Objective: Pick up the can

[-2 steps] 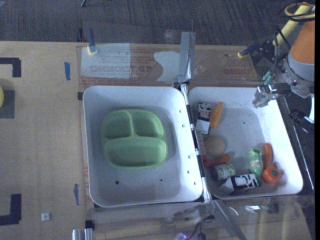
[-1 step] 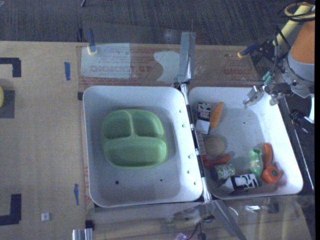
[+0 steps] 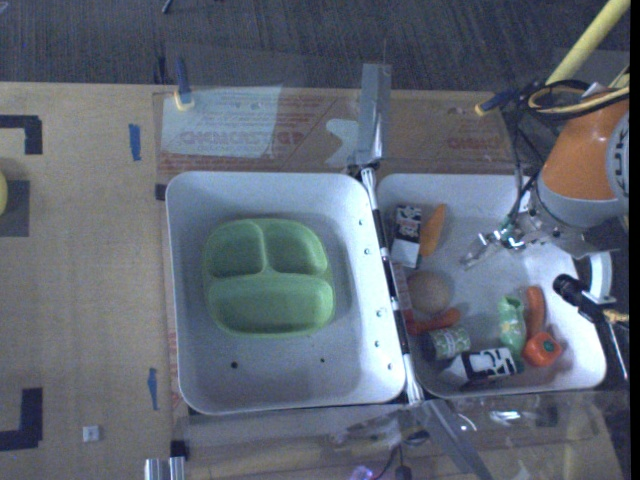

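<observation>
over the right bin [image 3: 590, 368], arm [image 3: 585, 173] angled down-left, fingers [image 3: 487, 245] empty

Gripper [image 3: 484, 249] above right bin [image 3: 590, 373], empty; can [image 3: 451, 343] lying near front; green tray [image 3: 268, 275] in left bin [image 3: 190, 268].

Two bins side by side. Left bin [image 3: 190, 298]: divided tray [image 3: 268, 276] at centre. Right bin [image 3: 590, 368]: can [image 3: 451, 343] near front edge, carton [image 3: 490, 364] just right of it, gripper [image 3: 485, 248] behind, carrot [image 3: 432, 229] far-left.
</observation>
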Controlling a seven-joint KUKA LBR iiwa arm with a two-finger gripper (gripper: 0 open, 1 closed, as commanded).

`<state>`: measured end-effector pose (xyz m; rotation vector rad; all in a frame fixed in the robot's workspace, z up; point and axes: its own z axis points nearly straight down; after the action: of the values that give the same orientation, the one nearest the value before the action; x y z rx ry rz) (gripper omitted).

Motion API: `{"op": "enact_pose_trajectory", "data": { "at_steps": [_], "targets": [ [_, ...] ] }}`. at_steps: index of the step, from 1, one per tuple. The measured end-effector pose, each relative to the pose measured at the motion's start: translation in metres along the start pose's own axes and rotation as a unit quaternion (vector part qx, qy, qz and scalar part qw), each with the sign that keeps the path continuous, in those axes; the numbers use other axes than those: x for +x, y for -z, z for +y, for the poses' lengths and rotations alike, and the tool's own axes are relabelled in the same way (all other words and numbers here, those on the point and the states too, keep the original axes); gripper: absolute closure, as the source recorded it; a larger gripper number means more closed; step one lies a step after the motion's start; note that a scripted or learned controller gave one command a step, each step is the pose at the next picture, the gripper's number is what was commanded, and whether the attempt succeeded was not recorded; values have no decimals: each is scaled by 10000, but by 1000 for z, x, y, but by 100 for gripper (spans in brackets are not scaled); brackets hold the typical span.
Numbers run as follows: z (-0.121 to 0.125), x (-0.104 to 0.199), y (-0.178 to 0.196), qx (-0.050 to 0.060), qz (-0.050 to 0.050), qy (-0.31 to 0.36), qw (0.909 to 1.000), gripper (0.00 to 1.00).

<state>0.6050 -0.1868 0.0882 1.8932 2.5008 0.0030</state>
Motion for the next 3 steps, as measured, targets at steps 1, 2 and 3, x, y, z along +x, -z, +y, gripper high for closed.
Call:
{"op": "enact_pose_trajectory", "data": {
  "at_steps": [1,2,3],
  "targets": [
    [0,0,0,4,3,-1,10000,0],
    [80,50,137,3,0,-1019,9948,0],
    [40,-3,42,23,9,-1014,9948,0]
  ]
}}
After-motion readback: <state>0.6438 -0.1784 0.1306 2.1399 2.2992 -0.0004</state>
